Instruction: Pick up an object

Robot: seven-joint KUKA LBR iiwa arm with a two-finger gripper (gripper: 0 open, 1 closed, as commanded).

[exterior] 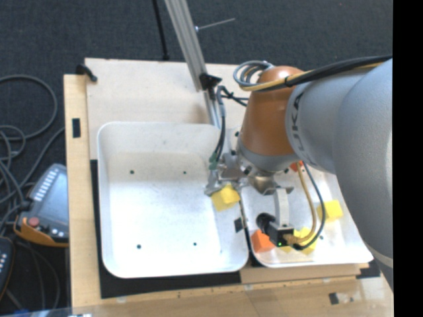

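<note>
My gripper (223, 189) hangs below the orange wrist band, over the rim between the two white bins. A small yellow block (226, 197) sits at its silver fingertips and appears pinched between them, above the right edge of the left bin (158, 144). In the right bin (344, 243) an orange object (261, 242) lies near the front left corner, and another yellow block (331, 210) lies further right. The arm hides much of the right bin.
A small black piece (238, 224) lies by the divider near the front. A slanted aluminium rail (188, 38) rises behind the bins. The arm's grey bulk covers the right side of the bench.
</note>
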